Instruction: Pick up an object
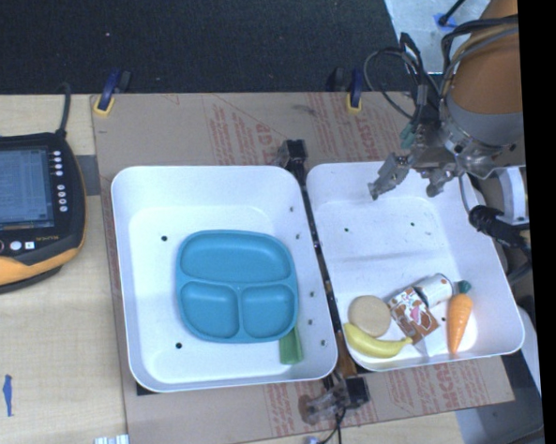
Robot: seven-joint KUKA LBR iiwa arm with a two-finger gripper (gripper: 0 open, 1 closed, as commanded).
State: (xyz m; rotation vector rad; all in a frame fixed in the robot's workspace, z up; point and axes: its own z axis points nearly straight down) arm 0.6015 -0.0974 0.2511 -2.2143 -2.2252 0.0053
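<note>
My gripper hangs over the far edge of the right bin, its two fingers spread open with nothing between them. At the near end of that bin lie a yellow banana, a round tan cookie, a small bottle with a red-brown label and an orange carrot. These lie well below the gripper in the view, apart from it. In the left bin rests a blue divided plate, with a green block beside its near right corner.
A teach pendant with a lit screen lies on the bench left of the bins. Cables loop around the arm's wrist at the upper right. Clamps hold the brown board at its far edge.
</note>
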